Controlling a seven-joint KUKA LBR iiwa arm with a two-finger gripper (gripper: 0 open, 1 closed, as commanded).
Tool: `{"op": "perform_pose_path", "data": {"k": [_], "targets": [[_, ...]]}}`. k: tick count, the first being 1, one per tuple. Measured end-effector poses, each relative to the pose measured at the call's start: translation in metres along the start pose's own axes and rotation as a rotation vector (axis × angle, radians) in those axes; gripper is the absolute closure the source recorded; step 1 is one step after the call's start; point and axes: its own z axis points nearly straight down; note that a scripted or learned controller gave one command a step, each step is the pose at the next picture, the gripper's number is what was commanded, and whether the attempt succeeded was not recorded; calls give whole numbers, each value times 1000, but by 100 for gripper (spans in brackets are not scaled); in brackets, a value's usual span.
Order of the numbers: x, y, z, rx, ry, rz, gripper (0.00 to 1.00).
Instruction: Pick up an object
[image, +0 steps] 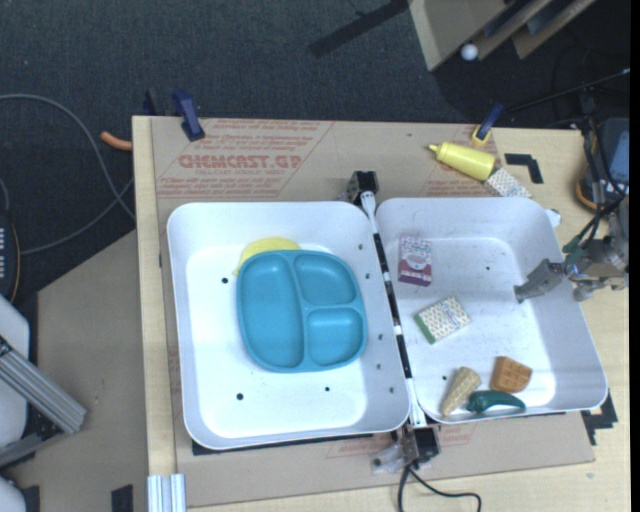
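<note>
The left bin (195, 330) is holding a blue divided tray (300, 308) near its centre, with a yellow object (270, 244) peeking out from under the tray's edge at about 11 o'clock.

The right bin (570, 350) is carrying the small pieces. A pink-and-white packet (415, 260) is lying at about 10 o'clock of the bin's centre, a pale speckled block (443, 318) is sitting just below it toward 7 o'clock, and a cone-shaped piece (460, 390), a tan waffle-like square (511, 375) and a teal piece (495, 403) are clustering at 6 o'clock near the front rim.

The likeliest target, to my eye, is the speckled block: it is lying flat, tilted, well apart from its neighbours. It is looking light and probably soft like a sponge, so it should be yielding under the pads rather than slipping; pinching across its short sides seems best.

The gripper (545, 280) is hanging over the bin's rim at 3 o'clock, well apart from the block; whether it is released or clenched I cannot tell.
</note>
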Motion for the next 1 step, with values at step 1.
{"op": "perform_pose_path", "data": {"k": [1], "targets": [[-13,-37,91,6,3,2,0]]}}
